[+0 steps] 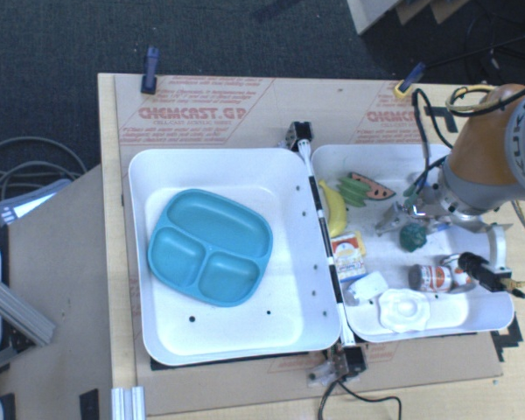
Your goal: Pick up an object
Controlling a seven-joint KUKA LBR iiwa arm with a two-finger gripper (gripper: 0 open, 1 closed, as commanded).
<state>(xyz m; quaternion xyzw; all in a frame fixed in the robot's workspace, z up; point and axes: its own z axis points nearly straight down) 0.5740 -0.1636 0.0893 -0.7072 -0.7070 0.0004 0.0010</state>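
You would have found the gripper (409, 215) low over the middle of the right bin (472, 324), at the end of the grey arm (483, 160) that came in from the right edge. You could not tell from this slanted view whether the gripper was apart or together, nor whether it clamped anything.

Just below its tip, touching or nearly touching it, sat a small teal object (412, 237). It looked dark blue-green, rounded and lumpy. You could make out no clear long axis, so no pointing direction could be read; it was too small for finer detail.

Around it in the same bin you had:
- a banana (334, 208) against the left wall, its length running toward and away from you
- a watermelon slice (367, 187) at the far side, angled down to the right
- a small carton (347, 254) near the banana's lower end
- a can (437, 277) on its side, long axis left to right, near the teal object
- a white round piece (403, 309) by the near wall

The left bin (157, 326) held a blue divided plate (210, 246).
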